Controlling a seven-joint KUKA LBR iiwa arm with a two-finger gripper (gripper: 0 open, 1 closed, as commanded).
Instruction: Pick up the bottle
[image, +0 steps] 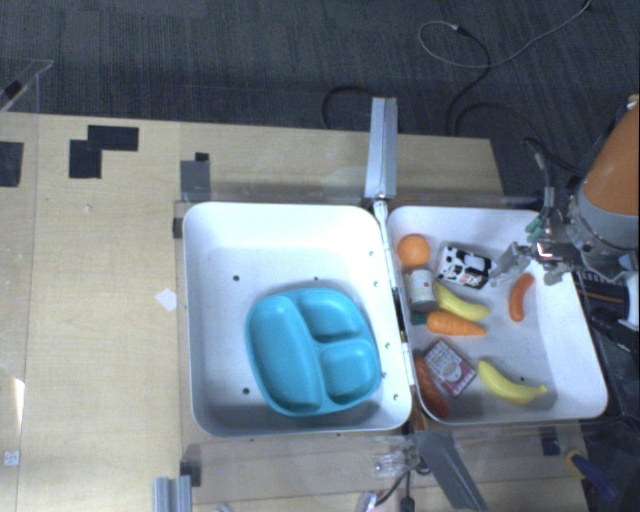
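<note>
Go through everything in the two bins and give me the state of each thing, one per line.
bottle: lying in right bin, free
blue tray: flat in left bin
orange: resting by divider
carrot: lying flat
two bananas: lying flat
cow carton: tipped over
end effector: above the right bin

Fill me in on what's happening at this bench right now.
A grey arm with an orange band reaches in from the right, its gripper over the upper right part of the right bin. The bottle it is meant to pick up stands untouched by that bin's left wall, between an orange and a carrot. The left bin holds a blue divided tray.
</note>
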